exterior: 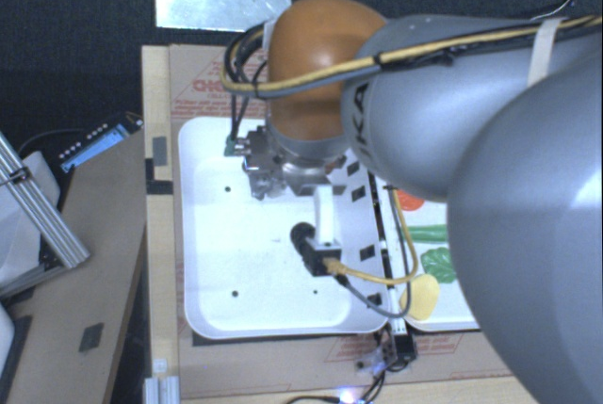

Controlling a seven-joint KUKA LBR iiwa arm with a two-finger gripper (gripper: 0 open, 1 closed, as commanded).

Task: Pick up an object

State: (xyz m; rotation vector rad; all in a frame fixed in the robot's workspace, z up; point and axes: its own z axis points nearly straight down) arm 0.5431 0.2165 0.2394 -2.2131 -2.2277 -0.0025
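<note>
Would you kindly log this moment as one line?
arm over left bin | right bin: orange item, green item, yellow item
</note>
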